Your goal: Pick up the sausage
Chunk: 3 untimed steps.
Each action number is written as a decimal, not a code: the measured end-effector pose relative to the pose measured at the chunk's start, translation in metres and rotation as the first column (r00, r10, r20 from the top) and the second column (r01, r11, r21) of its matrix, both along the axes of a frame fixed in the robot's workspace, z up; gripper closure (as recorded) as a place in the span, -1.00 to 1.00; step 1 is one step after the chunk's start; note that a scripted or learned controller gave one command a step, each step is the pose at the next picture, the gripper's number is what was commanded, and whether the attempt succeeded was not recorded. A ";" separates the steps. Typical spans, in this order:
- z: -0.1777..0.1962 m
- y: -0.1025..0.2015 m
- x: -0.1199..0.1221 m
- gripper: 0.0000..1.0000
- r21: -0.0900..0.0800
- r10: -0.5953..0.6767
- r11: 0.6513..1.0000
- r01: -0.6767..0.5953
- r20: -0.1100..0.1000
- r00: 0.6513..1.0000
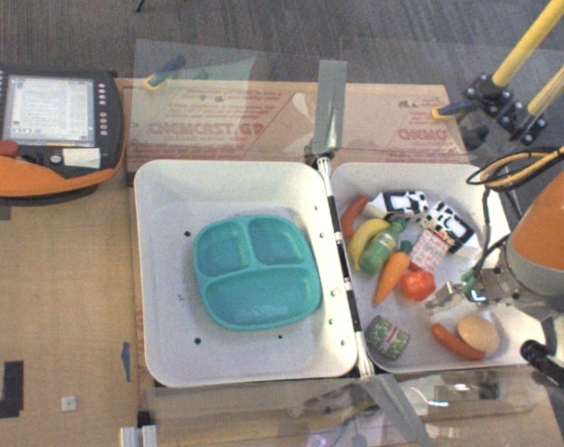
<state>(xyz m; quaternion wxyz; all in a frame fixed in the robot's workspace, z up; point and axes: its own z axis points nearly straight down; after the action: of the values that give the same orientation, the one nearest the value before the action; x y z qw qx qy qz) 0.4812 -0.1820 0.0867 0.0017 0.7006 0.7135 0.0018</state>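
The sausage [449,341], an orange-red link, lies near the front edge of the right bin [505,194], its right end against a tan round bun [478,332]. My gripper [455,290] hangs just above and behind it, reaching in from the right under the orange-banded wrist [547,236]. Its metal fingers [442,297] stand apart with nothing between them, so it is open. The fingers sit right of a red tomato [417,284], apart from the sausage.
The right bin also holds a carrot [390,276], a banana [364,238], a green bottle [382,247], a red elongated piece [354,211], black-and-white packets [431,214] and a green can [387,336]. A teal divided plate [256,273] lies in the left bin [161,250].
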 end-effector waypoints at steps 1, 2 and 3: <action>0.001 -0.019 0.002 -1.00 0.011 0.038 0.999 -0.038 -0.002 0.999; 0.001 0.054 0.001 -1.00 0.000 0.095 0.996 -0.095 0.002 0.995; 0.012 0.053 0.003 1.00 -0.003 0.093 0.996 -0.093 0.007 0.996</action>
<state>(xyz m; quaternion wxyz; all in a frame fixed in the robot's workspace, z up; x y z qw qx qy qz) 0.4837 -0.1291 0.0984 0.0052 0.6665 0.7455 0.0034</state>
